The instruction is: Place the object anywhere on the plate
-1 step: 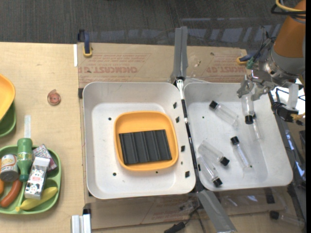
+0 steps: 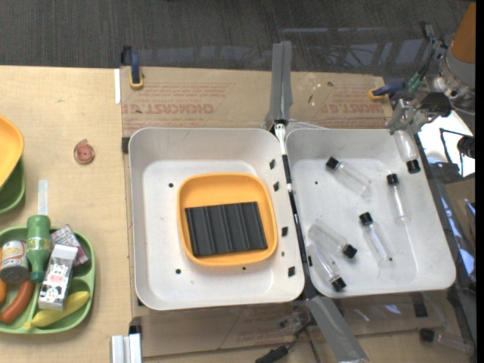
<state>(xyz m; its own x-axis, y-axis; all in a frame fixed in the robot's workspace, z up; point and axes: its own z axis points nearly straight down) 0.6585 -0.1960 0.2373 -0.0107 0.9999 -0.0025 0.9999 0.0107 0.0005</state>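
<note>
In the left bin (image 2: 151,203) I see the orange plate (image 2: 227,219) with a dark ribbed pad (image 2: 226,228) on it. In the right bin (image 2: 423,271) lie clear vials with black caps — five loose on the floor (image 2: 348,172). At its far right corner my claw (image 2: 404,131) pinches another vial (image 2: 408,151) — hanging above the bin's rim.

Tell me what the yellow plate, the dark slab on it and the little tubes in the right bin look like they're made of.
The yellow plate looks like moulded plastic, smooth with a soft sheen and rounded corners. The dark slab seems matte and ribbed, perhaps rubber or foam; the view leaves that open. The tubes look like clear plastic or glass, see-through with black caps, likely plastic.
</note>
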